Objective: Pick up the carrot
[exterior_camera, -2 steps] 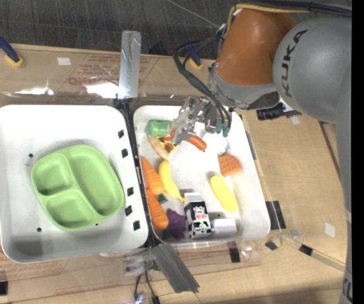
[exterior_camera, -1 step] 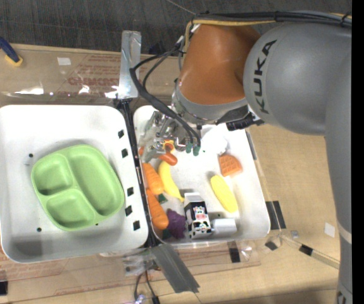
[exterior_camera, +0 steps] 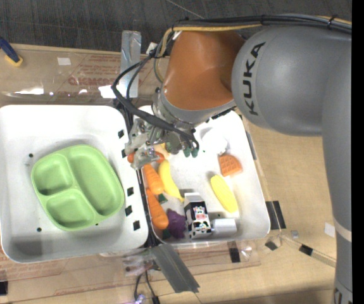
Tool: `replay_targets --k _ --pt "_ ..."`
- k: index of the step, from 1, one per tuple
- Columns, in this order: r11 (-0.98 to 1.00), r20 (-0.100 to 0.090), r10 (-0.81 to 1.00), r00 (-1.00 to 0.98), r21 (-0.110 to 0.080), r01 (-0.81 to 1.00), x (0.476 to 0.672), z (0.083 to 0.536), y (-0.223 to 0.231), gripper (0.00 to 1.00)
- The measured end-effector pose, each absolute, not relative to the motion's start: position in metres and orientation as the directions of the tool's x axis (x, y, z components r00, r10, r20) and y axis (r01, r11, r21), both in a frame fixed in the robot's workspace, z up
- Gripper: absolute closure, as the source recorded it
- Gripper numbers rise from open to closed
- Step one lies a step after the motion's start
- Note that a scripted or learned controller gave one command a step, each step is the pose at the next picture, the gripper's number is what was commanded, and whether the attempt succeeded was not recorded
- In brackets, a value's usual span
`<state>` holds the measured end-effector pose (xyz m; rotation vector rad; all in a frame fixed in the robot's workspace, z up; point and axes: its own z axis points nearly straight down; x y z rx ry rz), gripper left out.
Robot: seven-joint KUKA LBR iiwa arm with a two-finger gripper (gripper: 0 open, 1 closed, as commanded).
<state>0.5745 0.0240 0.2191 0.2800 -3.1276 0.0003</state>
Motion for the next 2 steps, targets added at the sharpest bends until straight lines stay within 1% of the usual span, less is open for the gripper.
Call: replay_targets --k 1,2 --pt "0.954 0.0 -0.3 -0.954 -0.001 -0.3 0.615 0.191 -0.034 1.0" --pt "0.977 -0.005 -0.215 -0.977 0.0 -0.215 0.623 0.193 0.019 1.0"
